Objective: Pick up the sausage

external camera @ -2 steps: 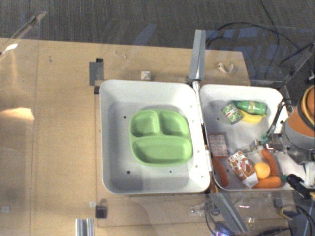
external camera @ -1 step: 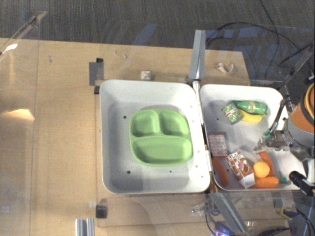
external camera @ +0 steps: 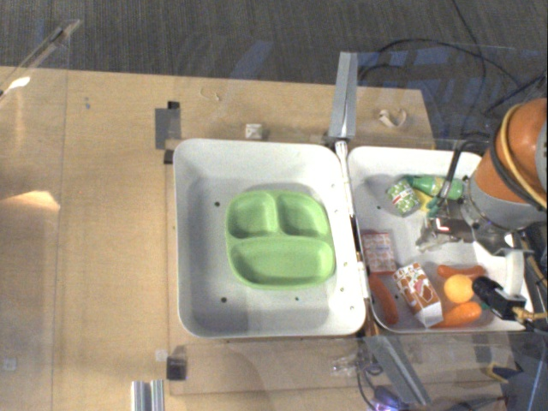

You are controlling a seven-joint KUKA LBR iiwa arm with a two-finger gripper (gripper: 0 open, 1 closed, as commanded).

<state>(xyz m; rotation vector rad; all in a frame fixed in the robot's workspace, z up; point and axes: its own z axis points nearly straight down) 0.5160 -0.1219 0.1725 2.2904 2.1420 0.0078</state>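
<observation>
Hand point(external camera: 437, 229) in the right bin, grip state unclear, sausage point(external camera: 383, 299) near, down-left of it

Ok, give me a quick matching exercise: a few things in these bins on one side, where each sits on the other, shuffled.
Things:
1. green divided plate
2. sausage
3. green bottle
4. orange ball

Places:
A. right bin, far end
B. middle of left bin
C. right bin, near end, against the left wall
D. right bin, near end, toward the right side

Pairs: 1-B, 2-C, 3-A, 4-D
</observation>
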